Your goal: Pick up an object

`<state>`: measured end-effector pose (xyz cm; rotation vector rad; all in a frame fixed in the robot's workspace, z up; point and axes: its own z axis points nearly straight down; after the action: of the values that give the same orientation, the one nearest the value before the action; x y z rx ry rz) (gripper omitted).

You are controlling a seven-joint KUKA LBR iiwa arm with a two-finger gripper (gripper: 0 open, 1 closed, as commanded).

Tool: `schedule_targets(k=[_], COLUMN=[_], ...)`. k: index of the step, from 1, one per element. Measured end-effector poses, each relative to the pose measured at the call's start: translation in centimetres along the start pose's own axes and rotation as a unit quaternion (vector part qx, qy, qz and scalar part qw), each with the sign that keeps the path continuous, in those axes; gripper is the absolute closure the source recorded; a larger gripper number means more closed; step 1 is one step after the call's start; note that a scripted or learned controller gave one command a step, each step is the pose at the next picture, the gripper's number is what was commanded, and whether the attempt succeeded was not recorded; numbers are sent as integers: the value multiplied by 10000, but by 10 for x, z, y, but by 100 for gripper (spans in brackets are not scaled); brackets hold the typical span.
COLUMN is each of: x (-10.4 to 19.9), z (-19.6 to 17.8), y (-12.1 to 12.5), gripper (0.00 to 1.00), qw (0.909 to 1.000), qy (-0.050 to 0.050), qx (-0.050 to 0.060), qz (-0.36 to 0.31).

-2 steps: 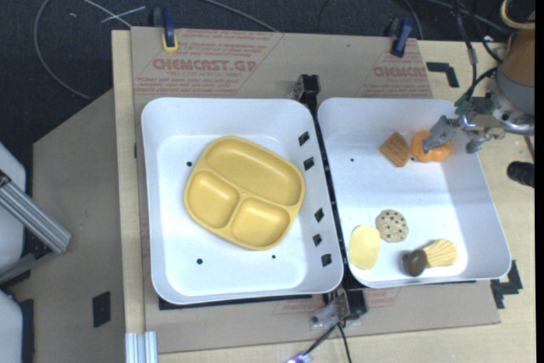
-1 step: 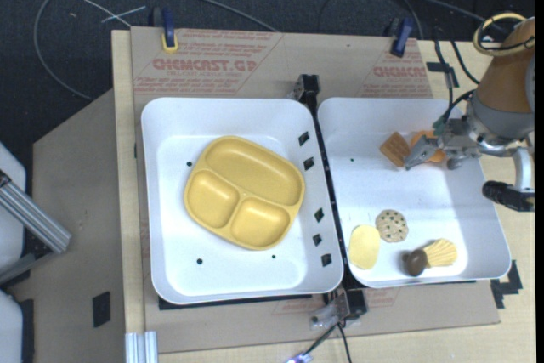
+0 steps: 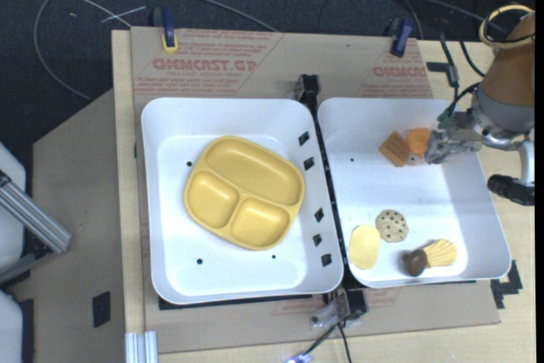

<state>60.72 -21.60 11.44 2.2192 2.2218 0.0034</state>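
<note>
The right bin [image 3: 459, 200] holds several toy foods. A brown bread-like block [image 3: 394, 149] and an orange piece [image 3: 418, 140] lie at its upper middle. A speckled cookie [image 3: 391, 225], a pale yellow flat piece [image 3: 365, 246], and a ridged yellow piece with a brown end [image 3: 430, 256] lie near the front. My gripper [image 3: 440, 145] hangs at the bin's right side, just right of the orange piece and close to touching it. The arm's orange band [image 3: 514, 72] sits above it.
The left bin [image 3: 161, 183] holds a yellow three-compartment plate [image 3: 244, 192]. Black clips line the divider [image 3: 313, 183] between the bins. Blue clamps [image 3: 168, 30] and cables sit at the bench's back edge.
</note>
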Motion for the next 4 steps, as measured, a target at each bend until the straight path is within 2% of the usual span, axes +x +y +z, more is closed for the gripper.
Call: schedule_targets(k=[2,3,4], x=[9,56,117], z=[-93,-88,-100], y=[7,13,23], gripper=[100,100,100], qw=[10000,10000,10000], qy=[-11,8,11], qx=[-18,18,-3], qz=[-1,-20,-29])
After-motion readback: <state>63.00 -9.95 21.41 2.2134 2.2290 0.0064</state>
